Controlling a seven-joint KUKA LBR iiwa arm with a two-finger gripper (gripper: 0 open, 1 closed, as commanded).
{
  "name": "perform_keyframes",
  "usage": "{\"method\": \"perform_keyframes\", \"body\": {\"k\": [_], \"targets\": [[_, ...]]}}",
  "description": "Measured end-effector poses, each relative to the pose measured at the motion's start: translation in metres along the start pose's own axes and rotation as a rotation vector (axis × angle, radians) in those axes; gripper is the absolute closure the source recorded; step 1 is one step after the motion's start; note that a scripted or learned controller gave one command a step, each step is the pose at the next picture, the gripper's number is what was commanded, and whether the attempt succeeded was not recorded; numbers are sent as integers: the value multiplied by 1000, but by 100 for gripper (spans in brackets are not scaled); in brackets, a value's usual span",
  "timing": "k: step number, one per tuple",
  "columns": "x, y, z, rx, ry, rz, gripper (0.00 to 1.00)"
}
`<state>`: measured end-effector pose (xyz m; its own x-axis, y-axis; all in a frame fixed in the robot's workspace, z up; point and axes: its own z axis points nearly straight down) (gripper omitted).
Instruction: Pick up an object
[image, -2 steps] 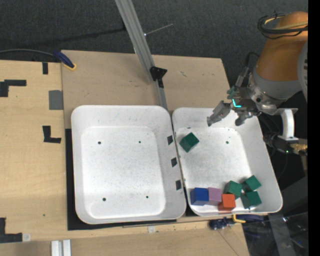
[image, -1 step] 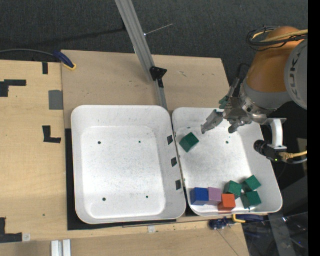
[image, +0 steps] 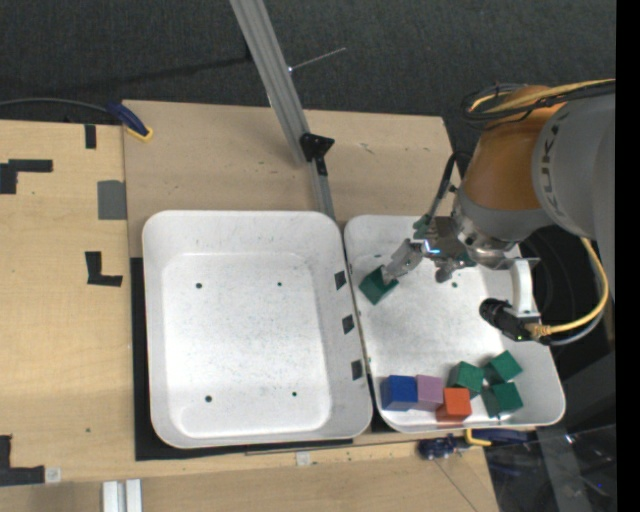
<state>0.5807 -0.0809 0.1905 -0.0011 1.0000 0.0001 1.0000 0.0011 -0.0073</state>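
A dark green block (image: 377, 288) sits at the upper left of the right bin (image: 430, 330), close to the wall it shares with the left bin. My gripper (image: 405, 264) reaches down and to the left from the grey and orange arm (image: 510, 180). Its tip is right against the block's upper right side. The view does not settle whether the block is gripped or only touched. Along the right bin's near edge lie a blue cube (image: 400, 391), a purple cube (image: 430, 390), an orange cube (image: 456, 403) and three green blocks (image: 500, 385).
The left bin (image: 240, 222) is beside the right one. A slanted metal pole (image: 285, 90) crosses the bench above the bins. A yellow cable (image: 575, 320) loops off the arm at the right. Black tape marks lie on the bench at the left.
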Motion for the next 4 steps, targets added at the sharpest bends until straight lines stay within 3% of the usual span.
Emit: {"method": "perform_keyframes", "body": {"k": [1, 2, 4], "targets": [[-9, -3, 51, 0, -1, 1, 0], [-8, -1, 38, -4, 1, -2, 100], [-14, 8, -54, -11, -1, 1, 100]]}}
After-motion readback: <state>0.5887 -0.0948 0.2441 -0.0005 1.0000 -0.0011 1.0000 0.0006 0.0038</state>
